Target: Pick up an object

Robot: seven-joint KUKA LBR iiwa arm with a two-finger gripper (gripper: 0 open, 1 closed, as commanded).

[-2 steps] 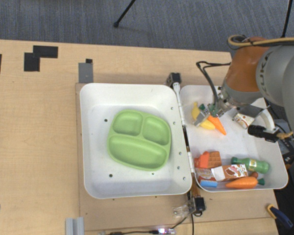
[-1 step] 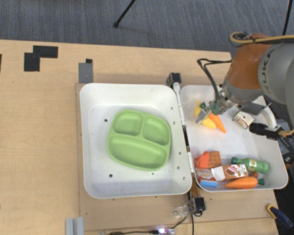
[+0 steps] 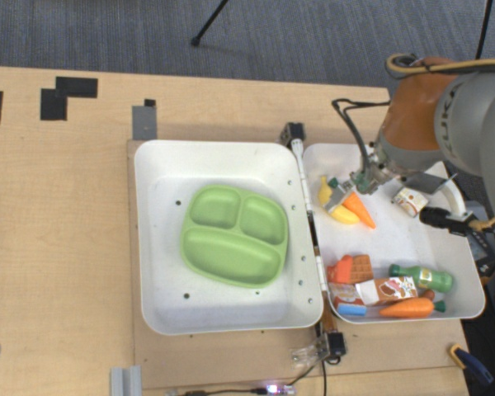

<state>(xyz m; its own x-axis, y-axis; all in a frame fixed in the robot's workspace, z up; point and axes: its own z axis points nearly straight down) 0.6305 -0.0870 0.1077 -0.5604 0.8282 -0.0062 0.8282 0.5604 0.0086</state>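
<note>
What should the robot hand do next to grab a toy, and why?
Probably lower a little onto the small orange carrot. The gripper sits right over it and the yellow toy in the right bin, and no toy shows between its fingers.

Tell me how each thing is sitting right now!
Green plate: right side up, flat in the left bin.
Small carrot: lying down in the right bin, by the gripper.
Yellow toy: lying beside the small carrot.
Green bottle: on its side.
Big carrot: lying along the near wall.
Arm: reaching into the right bin.
</note>
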